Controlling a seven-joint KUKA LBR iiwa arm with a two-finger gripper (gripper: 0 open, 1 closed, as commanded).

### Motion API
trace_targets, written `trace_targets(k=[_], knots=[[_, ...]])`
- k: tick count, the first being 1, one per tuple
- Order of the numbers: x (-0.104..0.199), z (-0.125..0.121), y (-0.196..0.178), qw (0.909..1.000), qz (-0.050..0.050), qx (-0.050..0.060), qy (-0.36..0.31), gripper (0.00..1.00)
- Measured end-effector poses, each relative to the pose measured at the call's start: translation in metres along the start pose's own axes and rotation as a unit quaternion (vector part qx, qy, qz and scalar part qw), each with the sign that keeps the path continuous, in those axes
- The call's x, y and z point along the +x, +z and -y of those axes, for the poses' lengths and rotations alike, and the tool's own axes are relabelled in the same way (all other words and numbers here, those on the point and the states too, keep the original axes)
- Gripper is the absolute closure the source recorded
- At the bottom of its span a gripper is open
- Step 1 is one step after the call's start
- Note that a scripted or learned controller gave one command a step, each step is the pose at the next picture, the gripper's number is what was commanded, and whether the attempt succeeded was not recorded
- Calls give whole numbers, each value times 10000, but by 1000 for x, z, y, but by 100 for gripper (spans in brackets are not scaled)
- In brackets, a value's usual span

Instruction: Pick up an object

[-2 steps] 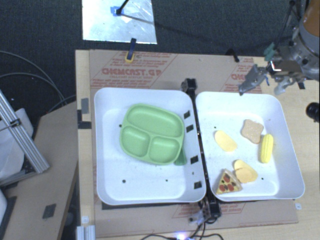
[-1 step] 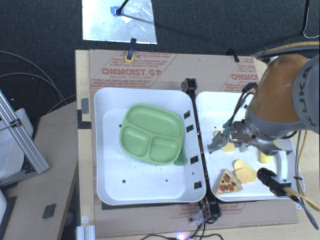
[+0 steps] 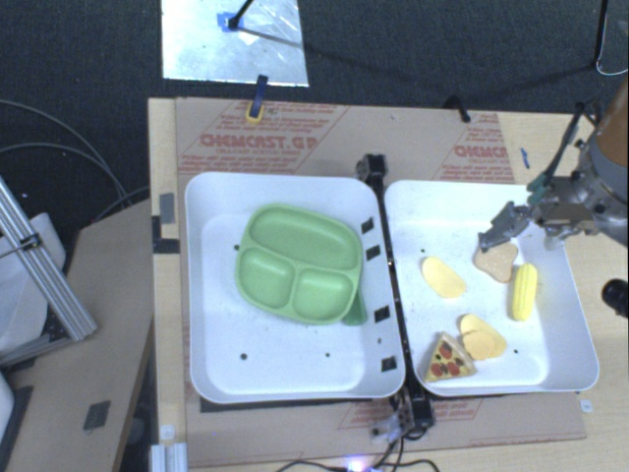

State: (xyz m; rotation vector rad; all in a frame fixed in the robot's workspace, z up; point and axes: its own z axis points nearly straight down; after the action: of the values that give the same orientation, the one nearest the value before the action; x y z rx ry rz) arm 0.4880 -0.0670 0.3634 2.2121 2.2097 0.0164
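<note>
The right bin (image 3: 560, 362) holds several toy foods: a tan bread-shaped piece (image 3: 497, 262), a yellow corn cob (image 3: 524, 291), a pale yellow oval slice (image 3: 444, 277), a yellow-orange piece (image 3: 482, 340) and a pizza slice (image 3: 449, 358). My gripper (image 3: 503, 227) reaches in from the right and hangs just above the upper edge of the tan piece. I see nothing held in it. The corn cob lies just below and to the right of it.
The left bin (image 3: 211, 362) holds a green divided plate (image 3: 300, 264), tilted toward the centre wall. A black divider with clips (image 3: 383, 264) separates the bins. Cardboard (image 3: 324, 136) lies under both bins, and a metal frame (image 3: 34, 264) stands at the left.
</note>
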Motion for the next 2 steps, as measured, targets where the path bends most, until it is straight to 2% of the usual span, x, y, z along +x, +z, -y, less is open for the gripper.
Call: trace_targets(k=[1,2], knots=[[5,7,174,9999,-24,158,-5,0],[80,1,65,10000,-26,32,-61,0]])
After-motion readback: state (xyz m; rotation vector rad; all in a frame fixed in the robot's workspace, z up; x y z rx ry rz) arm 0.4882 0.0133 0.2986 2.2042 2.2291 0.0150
